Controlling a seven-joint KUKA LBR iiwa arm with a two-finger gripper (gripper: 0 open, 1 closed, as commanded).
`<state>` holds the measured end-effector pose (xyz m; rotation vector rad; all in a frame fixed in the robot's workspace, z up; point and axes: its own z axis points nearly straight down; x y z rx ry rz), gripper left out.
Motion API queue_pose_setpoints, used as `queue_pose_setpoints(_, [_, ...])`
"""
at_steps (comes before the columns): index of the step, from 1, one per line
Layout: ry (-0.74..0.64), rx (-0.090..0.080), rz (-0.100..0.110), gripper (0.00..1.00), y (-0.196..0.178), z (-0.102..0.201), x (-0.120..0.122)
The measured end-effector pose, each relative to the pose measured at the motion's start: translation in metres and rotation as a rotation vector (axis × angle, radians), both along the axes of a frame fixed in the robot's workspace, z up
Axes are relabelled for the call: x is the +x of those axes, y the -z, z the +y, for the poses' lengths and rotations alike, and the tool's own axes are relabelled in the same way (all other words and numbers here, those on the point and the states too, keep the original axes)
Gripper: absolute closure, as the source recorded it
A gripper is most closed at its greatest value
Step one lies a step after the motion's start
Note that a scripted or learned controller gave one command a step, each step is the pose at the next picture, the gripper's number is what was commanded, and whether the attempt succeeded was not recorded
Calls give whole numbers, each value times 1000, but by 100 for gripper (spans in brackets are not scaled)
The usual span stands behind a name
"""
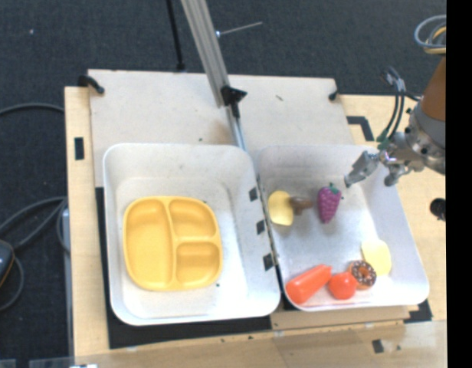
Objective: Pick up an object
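The right bin (389, 205) holds several toy foods: a purple grape bunch (329, 202), a pale yellow piece (280, 208) with a brown stub beside it, an orange carrot (307, 282), a red tomato (342, 285), a brown donut-like piece (363, 274) and a yellow lemon-like piece (376, 255). My gripper (372, 170) hangs over the bin's upper right part, just right of and above the grapes. Its two fingers are spread apart, with nothing between them.
The left bin (236, 205) contains a yellow divided plate (173, 242). A slanted metal pole (209, 48) rises behind the bins. Cables hang near the arm at the right edge.
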<state>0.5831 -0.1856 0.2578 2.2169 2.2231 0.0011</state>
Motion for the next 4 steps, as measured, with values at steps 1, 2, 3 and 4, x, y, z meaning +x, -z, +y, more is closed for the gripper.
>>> queue_pose_setpoints(1, [4, 0, 1, 0, 158, 37, -83])
queue_pose_setpoints(2, [7, 0, -6, 100, 146, 36, -81])
queue_pose_setpoints(3, [8, -2, -13, 100, 135, 35, -79])
queue_pose_setpoints(4, [11, -5, -20, 100, 125, 34, -77])
